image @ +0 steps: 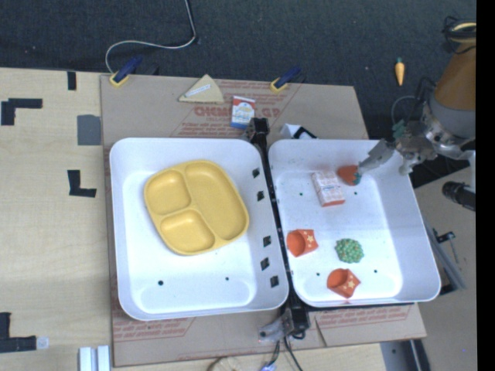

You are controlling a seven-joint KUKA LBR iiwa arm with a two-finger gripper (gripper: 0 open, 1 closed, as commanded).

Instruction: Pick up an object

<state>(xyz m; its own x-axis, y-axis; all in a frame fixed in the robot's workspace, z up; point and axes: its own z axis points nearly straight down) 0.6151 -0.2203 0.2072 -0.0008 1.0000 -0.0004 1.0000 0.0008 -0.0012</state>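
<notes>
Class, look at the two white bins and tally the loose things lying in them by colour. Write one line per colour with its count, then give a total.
Yellow: 1, the divided plate in the left bin
Orange-red: 3, at, in the right bin
Green: 1, the bumpy ball
White and pink: 1, the small box
Total: 6

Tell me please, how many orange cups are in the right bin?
2. One orange cup lies near the bin's left wall, beside the green ball. The other orange cup lies near the front edge, below that ball.
</notes>
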